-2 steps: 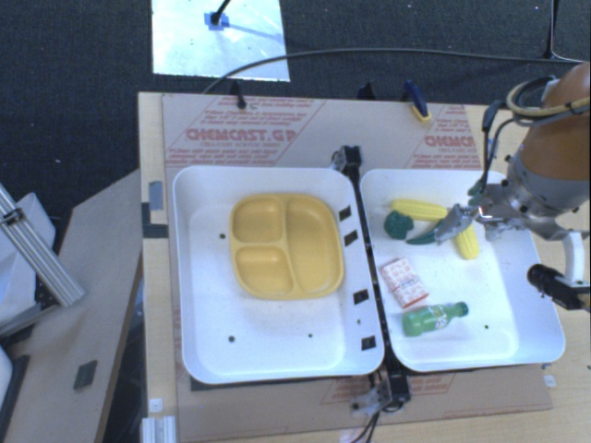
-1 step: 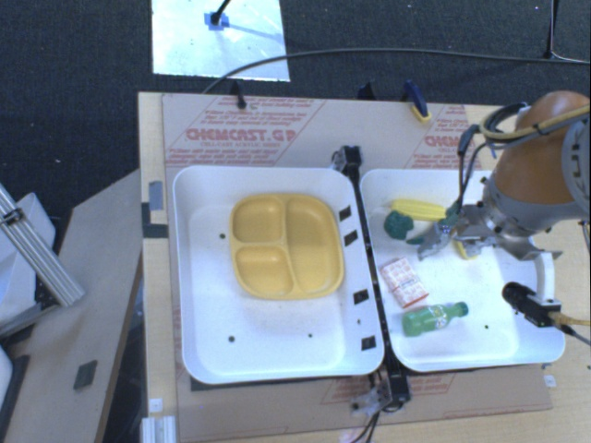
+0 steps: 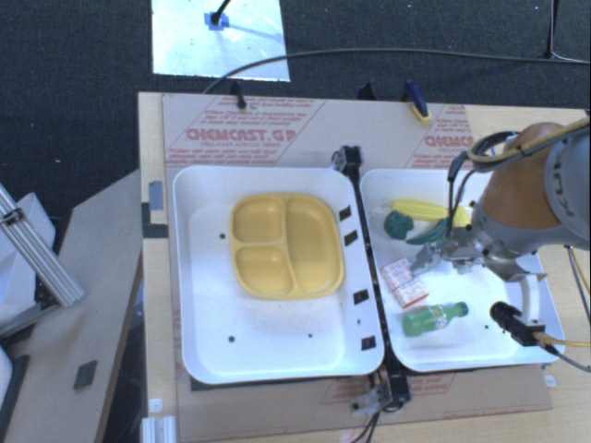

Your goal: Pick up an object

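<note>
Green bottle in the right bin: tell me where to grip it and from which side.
Grip the green bottle across the middle of its body, coming straight down from above. It lies flat on its side, long axis running roughly left-right in the camera view, so fingers should close across the narrow width. The red-and-white packet sits close above, so keep clear of it.

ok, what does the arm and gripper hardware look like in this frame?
Grey rounded arm with an orange band above the wrist. Black cables loop over the band. The gripper is silvery metal with slim fingers.

Even overhead light, soft shadows, glare on white bins (image 3: 199, 275), slightly blurry
</note>
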Available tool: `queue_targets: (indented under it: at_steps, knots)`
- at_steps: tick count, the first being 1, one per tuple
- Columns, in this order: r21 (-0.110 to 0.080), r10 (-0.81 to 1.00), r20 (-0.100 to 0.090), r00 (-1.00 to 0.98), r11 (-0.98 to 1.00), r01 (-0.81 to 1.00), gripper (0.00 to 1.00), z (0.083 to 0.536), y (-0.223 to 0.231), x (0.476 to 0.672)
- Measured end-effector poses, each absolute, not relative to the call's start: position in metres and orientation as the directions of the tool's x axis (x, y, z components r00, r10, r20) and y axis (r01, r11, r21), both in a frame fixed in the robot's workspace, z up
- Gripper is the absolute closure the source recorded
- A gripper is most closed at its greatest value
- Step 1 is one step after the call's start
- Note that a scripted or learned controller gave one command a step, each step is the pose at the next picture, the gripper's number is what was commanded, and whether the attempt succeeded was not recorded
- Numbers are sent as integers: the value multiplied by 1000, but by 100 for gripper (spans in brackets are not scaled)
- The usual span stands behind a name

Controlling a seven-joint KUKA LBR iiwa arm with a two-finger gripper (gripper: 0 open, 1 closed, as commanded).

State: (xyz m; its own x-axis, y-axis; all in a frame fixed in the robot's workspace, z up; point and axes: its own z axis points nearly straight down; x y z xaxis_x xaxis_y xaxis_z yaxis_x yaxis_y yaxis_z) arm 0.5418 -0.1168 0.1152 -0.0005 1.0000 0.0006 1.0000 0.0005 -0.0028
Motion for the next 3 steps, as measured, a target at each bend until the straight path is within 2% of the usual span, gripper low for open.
queue_targets:
  at_steps: [1, 3]
  knots:
    - [3, 1000, 0, -2, 2, 1000, 100, 129, -117, 544]
    - [8, 1000, -2, -4, 4, 1000, 100, 237, -127, 552]
